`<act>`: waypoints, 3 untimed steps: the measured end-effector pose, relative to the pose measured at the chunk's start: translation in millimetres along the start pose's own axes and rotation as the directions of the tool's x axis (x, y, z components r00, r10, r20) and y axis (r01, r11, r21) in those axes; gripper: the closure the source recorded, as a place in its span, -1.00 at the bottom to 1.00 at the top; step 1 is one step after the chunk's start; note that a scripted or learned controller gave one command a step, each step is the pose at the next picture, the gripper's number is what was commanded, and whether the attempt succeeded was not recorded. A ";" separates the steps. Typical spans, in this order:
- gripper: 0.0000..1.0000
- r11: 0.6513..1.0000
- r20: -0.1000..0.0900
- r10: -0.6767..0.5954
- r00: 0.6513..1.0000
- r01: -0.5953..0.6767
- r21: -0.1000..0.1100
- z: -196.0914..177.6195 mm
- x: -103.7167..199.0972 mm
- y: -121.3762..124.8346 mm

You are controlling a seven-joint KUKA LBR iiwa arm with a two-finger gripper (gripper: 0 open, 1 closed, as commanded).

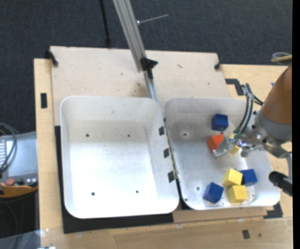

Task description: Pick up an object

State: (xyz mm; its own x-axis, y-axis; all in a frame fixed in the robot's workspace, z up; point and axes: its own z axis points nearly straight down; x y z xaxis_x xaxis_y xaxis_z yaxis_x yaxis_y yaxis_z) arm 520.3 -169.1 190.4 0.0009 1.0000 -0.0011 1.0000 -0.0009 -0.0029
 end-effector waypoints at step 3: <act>1.00 1.000 0.001 -0.005 1.000 0.005 -0.009 2.6 -4.4 -1.9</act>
State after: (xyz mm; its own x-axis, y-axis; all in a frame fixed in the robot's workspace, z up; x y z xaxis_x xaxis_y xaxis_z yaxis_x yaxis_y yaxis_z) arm 518.4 -173.5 187.8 -0.0041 1.0000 -0.0022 1.0000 0.0042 0.0065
